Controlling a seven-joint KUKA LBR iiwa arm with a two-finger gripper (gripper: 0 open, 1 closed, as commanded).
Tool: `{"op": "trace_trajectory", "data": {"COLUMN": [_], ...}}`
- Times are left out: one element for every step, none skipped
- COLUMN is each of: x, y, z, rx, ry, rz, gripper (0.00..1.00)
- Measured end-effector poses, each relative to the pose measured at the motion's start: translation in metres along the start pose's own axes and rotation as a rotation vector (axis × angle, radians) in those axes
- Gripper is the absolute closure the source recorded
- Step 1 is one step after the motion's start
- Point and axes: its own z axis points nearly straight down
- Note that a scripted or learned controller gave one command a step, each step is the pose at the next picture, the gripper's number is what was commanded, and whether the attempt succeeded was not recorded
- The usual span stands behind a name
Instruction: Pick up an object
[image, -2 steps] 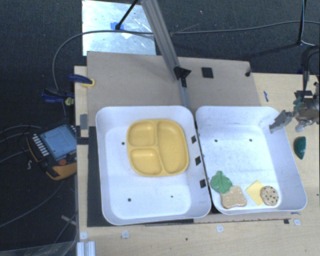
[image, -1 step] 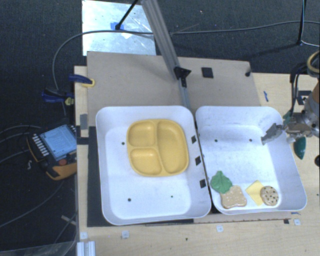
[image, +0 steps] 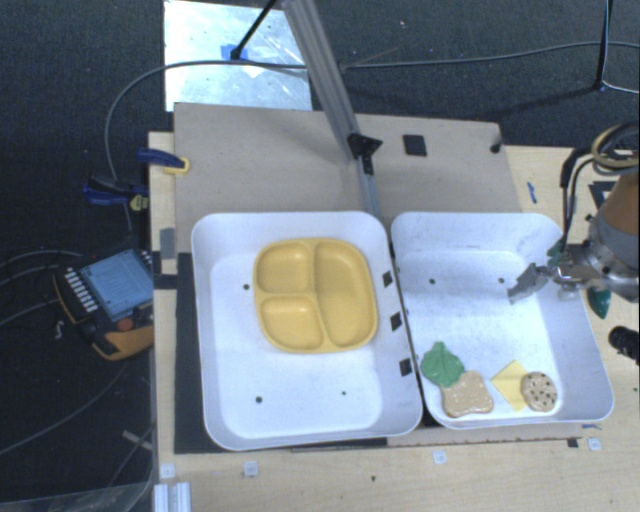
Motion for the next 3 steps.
{"op": "trace_trajectory", "data": {"x": [0.002,0.001,-0.005], "y": [0.006,0.008,0.012], "z": [0.043,0.030,-0.016], "rx": [0.000,-0.006,-0.007], "ry": [0.000,-0.002,-0.003], "rz": [0.000,0.000,-0.002], "gripper": [0.00,1.00,1.00]}}
